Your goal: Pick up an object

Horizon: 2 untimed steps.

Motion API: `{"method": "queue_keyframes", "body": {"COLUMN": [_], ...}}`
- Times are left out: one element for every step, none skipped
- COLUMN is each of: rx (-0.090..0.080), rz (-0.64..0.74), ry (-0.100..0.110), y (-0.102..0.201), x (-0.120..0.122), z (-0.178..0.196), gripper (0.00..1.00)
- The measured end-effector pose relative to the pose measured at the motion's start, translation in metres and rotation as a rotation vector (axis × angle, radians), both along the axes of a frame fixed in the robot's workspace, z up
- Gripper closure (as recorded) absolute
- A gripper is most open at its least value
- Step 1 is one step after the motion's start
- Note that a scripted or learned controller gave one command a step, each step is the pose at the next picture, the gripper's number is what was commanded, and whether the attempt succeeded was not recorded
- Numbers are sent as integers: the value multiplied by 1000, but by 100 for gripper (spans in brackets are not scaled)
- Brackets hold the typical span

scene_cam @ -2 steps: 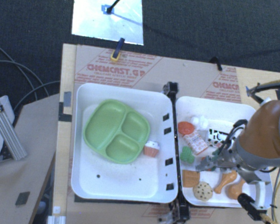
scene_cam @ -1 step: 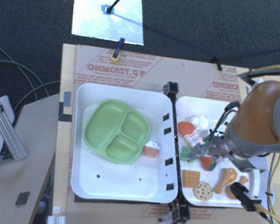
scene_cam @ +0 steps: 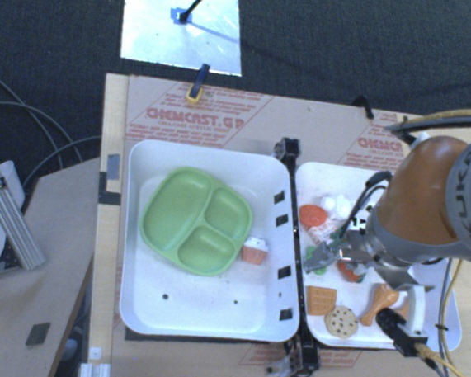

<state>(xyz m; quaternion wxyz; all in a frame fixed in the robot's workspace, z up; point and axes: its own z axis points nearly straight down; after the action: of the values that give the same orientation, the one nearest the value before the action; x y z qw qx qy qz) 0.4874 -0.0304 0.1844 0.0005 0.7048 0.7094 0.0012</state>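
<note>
My gripper (scene_cam: 327, 254) hangs low over the left part of the right bin (scene_cam: 447, 316), at the end of the grey arm with its orange band (scene_cam: 422, 189). Right under it lies a green toy piece (scene_cam: 318, 264), partly hidden by the gripper. A red piece (scene_cam: 350, 273) sits just to its right. Around these lie a red tomato (scene_cam: 311, 216), a white egg (scene_cam: 329, 203), a square cracker (scene_cam: 321, 299), a round cookie (scene_cam: 341, 320) and a chicken drumstick (scene_cam: 380, 301). Whether the gripper touches the green piece I cannot tell.
The left bin (scene_cam: 150, 304) holds a green divided plate (scene_cam: 197, 220) and a small cake slice (scene_cam: 254, 251) beside it. A black divider (scene_cam: 294, 247) runs between the bins. The arm's wrist covers the right bin's upper right part.
</note>
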Motion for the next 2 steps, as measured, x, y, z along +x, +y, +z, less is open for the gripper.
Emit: {"method": "queue_keyframes", "body": {"rx": [-3, -1], "rz": [-14, -2], "ry": [5, 0], "y": [-105, -65], "x": [-2, 8], "z": [-84, -100], "gripper": [0, 0]}}
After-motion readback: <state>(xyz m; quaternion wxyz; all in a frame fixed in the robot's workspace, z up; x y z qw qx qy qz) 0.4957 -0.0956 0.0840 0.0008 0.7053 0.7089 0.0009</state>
